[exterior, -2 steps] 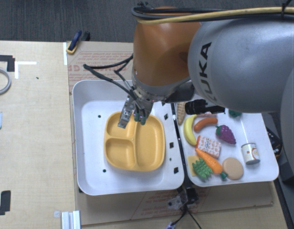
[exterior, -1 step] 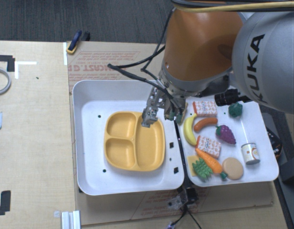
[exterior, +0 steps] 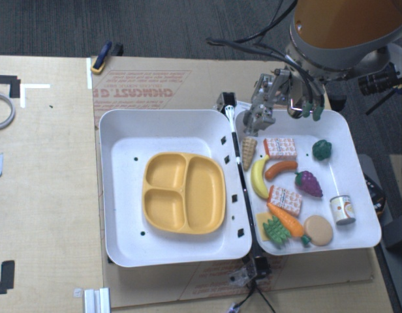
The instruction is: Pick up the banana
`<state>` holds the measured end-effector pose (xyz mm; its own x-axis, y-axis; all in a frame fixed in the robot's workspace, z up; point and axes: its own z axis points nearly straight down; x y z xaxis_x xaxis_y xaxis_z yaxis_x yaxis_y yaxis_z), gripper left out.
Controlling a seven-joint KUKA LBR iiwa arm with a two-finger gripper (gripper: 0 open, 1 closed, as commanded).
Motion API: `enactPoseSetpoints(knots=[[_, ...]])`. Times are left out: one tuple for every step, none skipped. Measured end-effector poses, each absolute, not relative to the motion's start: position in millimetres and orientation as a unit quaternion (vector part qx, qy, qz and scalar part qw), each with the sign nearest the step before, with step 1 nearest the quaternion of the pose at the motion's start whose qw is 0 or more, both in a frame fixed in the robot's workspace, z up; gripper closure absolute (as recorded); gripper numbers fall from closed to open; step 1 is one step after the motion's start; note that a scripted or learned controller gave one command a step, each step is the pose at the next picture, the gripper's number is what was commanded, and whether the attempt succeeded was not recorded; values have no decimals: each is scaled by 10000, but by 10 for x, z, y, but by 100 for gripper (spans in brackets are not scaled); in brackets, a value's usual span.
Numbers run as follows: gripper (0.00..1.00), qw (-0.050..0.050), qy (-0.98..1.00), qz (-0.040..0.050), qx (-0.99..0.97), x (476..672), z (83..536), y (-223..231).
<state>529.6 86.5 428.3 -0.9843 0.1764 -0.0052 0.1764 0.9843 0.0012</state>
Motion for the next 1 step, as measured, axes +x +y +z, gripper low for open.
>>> enactPoseSetpoints(knots=[[0, 25, 9961, 4, 885, 5295, 4283, 866]])
